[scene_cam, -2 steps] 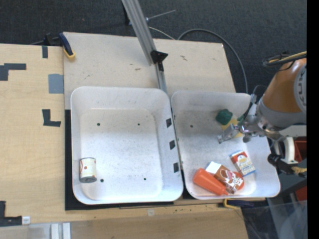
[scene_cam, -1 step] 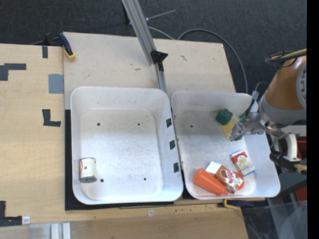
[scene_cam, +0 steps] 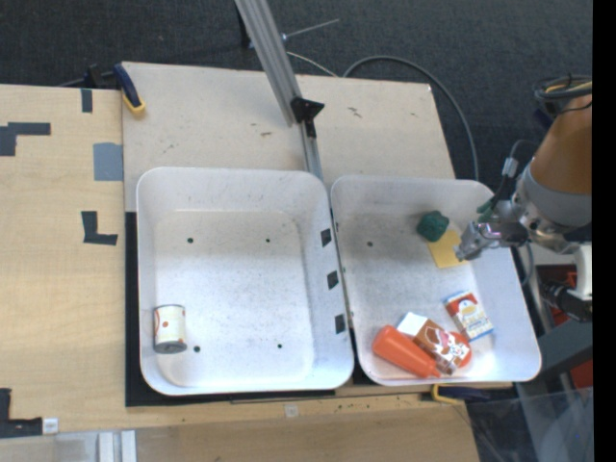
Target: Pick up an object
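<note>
The claw (scene_cam: 472,242) sat low over the right bin (scene_cam: 385,200), just at the right edge of a flat yellow piece (scene_cam: 445,253), with the green lump (scene_cam: 433,225) close by on its upper left. I took the yellow piece as the likely target, though the green lump was near enough to be the one instead. I could not tell the claw's opening from this slanted view, nor whether it had hold of anything.

Handling, as I judged it: the yellow piece looked thin and flat against the bin floor, probably light and possibly soft like a sponge. A flat thing offers little to pinch from above; I would have wanted to take it across its short edges, pressing down a little. The green lump looked rounder and taller, light, an easier pinch across its middle, though it might roll away.

Further down the same bin lay an orange tube (scene_cam: 404,351), a small carton (scene_cam: 468,315) and a brown-and-white packet (scene_cam: 441,343), clustered together; these looked stiff and light. A small can (scene_cam: 169,328) stood alone in the left bin (scene_cam: 231,186), well apart.

Arm pose: the arm (scene_cam: 563,176) came in from the right side of the tabletop (scene_cam: 58,210), wrist angled down and leftwards into the bin's upper right part.
</note>
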Available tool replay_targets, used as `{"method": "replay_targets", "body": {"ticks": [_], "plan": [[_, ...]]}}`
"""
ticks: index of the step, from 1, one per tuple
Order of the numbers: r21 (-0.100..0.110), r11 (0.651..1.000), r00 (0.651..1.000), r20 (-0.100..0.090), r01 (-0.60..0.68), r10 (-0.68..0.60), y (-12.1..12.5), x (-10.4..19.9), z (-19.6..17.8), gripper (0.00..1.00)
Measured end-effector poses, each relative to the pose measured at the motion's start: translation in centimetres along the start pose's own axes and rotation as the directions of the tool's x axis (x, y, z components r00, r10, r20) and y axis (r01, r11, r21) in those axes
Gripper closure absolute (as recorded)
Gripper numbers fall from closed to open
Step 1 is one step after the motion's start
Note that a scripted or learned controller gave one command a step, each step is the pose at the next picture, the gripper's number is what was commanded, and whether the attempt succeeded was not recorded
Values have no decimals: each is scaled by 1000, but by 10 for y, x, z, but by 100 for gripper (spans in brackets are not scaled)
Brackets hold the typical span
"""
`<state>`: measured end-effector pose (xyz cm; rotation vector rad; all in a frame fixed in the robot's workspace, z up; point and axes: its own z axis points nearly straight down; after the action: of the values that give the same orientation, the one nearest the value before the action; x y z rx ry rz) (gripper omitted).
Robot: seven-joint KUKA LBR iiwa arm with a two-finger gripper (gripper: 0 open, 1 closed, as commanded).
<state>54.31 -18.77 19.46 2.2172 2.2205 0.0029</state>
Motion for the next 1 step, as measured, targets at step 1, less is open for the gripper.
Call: {"method": "replay_targets", "body": {"ticks": [1], "plan": [[1, 1000, 1000, 0, 0, 0, 1, 0, -33, 100]]}}
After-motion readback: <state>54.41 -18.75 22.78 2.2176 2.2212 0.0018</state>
